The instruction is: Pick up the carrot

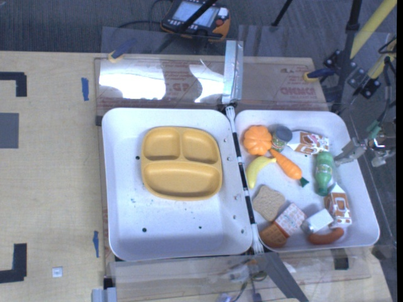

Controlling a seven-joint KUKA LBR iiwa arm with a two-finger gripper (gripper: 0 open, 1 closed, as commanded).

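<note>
Camera view: carrot (288, 165) lies in right bin (359, 168), squeezed between pumpkin (257, 139) and banana (259, 168). Claw (360, 148) at bin's right edge, state unclear. Grab may catch banana or bump pumpkin.

Little of the robot in shot: a slim pale metal finger (348, 153) with a glint along it, over the right bin's right rim. Behind it a blurry light-grey block with a dark patch. Cables, screws, markings: too small to tell.
</note>
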